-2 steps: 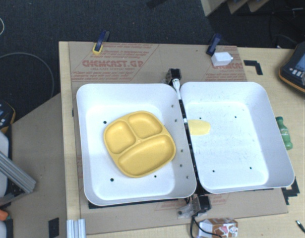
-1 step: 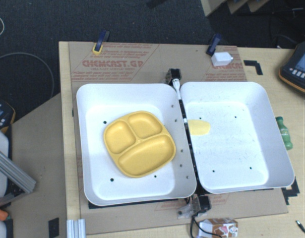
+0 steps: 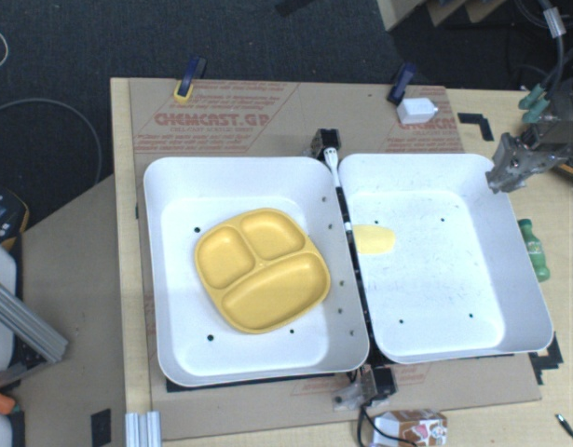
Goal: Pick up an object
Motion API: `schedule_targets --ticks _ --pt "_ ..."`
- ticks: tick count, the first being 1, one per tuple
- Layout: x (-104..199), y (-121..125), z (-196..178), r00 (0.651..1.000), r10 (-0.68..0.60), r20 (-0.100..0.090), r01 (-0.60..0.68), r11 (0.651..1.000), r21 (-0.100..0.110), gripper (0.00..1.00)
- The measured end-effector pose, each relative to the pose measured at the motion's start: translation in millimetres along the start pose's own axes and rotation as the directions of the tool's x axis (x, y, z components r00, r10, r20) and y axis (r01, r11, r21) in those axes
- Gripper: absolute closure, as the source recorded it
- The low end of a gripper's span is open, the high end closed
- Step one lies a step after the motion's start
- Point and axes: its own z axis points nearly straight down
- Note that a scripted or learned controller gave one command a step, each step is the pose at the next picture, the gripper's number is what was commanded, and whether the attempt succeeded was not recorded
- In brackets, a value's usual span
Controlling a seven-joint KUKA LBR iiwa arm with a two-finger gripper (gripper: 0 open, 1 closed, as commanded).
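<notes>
So the bench [image 3: 221,119] has the two white bins sitting side by side on a sheet of brown cardboard. The left bin [image 3: 165,250] holds a yellow divided plate [image 3: 261,269] (three compartments, rotated a bit so it sits at an angle), roughly in the middle of the bin and leaning toward its right edge. The right bin [image 3: 491,287] has a small pale yellow object [image 3: 373,239] lying flat right up against its left edge, just beside the divider where the two bins meet, about halfway along that edge. The rest of that bin's floor is just speckled white.

The gripper [image 3: 506,177] is over at the far right corner of the right bin, hanging around the rim there, well apart from both yellow things. Nothing sits between its fingers, and honestly I can't tell from this angle whether they're spread or closed, it's too small and murky.

Other bits: a blue-and-yellow clamp [image 3: 186,80] at the bench's far edge above the left bin, and a white block [image 3: 416,111] at the far edge above the right bin.
</notes>
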Motion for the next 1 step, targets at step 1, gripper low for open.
schedule_targets --ticks 1 --pt "35.3 1.0 95.1 1.0 0.008 0.002 -0.008 1.0 0.003 1.0"
